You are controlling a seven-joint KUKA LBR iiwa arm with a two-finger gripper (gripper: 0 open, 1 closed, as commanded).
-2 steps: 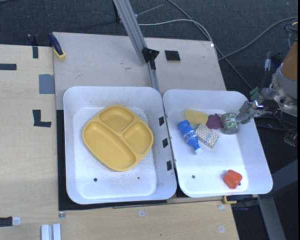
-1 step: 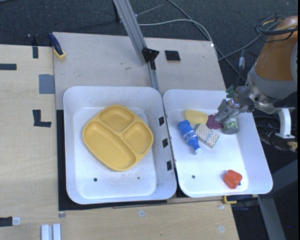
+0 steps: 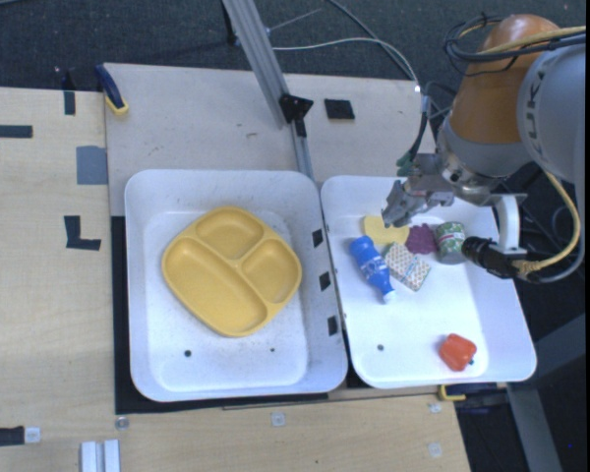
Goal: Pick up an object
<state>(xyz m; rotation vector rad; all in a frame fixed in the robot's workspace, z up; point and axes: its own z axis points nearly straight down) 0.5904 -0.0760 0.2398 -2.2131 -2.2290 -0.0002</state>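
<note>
Two shallow white bins are seen from above on a pale bench, side by side. The left bin (image 3: 143, 264) fills the lower centre of the frame and holds a yellow divided plate (image 3: 232, 269) with three sections, lying flat. The right bin (image 3: 501, 347) sits just beside it, at centre right.

The grey arm (image 3: 516, 87) with its orange band comes in from the upper right. Its gripper (image 3: 399, 210) is lowered over the upper left part of the right bin, right above a small yellow piece (image 3: 378, 226). Whether the fingers are apart or closed cannot be told (they are dark and blurred against the bin), and nothing is seen held between them.

Clustered just below the gripper are a blue bottle (image 3: 372, 265) lying tilted, a patterned packet (image 3: 408, 266) touching it, a purple lump (image 3: 420, 239) and a green can (image 3: 450, 242). A red object (image 3: 457, 351) lies well apart, in the lower right of the same bin.
</note>
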